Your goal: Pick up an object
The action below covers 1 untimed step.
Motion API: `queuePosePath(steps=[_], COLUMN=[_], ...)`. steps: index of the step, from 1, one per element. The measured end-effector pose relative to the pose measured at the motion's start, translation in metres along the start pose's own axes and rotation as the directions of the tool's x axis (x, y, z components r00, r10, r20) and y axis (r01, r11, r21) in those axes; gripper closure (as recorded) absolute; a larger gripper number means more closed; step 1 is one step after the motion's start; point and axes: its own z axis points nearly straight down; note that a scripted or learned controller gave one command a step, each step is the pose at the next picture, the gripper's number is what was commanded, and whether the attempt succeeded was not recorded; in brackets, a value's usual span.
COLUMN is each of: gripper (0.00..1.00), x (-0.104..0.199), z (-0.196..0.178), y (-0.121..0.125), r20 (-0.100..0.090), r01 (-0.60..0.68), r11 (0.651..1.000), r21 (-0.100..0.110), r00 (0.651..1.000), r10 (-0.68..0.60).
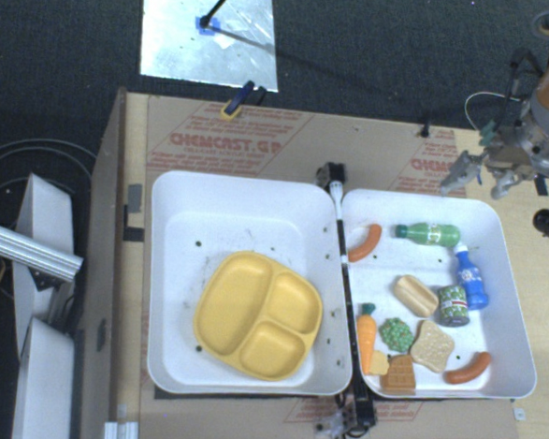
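grey gripper (pixel 481 178) hovers outside right bin (pixel 509 277), fingers spread, nothing between. step: approach. bottle (pixel 427 234) nearest, below-left of tool; sausage (pixel 364 242) further left. next: descend over bottle, align, close.

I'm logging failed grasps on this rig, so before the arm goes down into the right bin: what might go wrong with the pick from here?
1. Clutter: the bread slice, broccoli, carrot and cracker lie packed together, so the gripper may nudge neighbours or close on two at once.
2. Round items: the green bottle and blue bottle lie on their sides and may roll away.
3. The sausage lies near the bin wall, so a finger may strike it.
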Motion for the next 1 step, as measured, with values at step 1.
queuePosePath(steps=[1], gripper=[0.0], x=[0.0441], z=[0.1308], y=[-0.0192], r20=[-0.002], r01=[0.002], r11=[1.0], r21=[0.006], r00=[1.0], r10=[-0.002])
